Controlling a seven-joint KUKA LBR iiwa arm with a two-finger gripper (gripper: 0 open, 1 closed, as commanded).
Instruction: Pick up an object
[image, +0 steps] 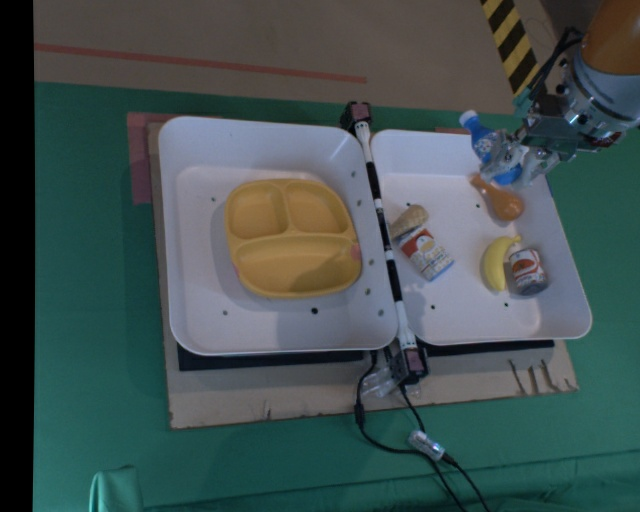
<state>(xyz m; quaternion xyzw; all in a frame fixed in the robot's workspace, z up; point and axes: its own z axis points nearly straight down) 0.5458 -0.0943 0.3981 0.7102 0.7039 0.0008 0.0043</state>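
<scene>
Claw (522, 160): hanging low over the far right corner of the right bin (560, 300); whether its fingers are parted or closed cannot be told. Blue-and-white bottle (482, 137): lying directly under the claw, its cap pointing away to the left. Orange drumstick-shaped toy (500, 200): lying just in front of the claw. Banana (492, 263) and small can (526, 270): sitting side by side, nearer. Yellow divided plate (290, 236): occupying the left bin (200, 330).

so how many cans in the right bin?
2: one can lying near the bin's left side by the divider, another can toward the right, beside the banana.
</scene>
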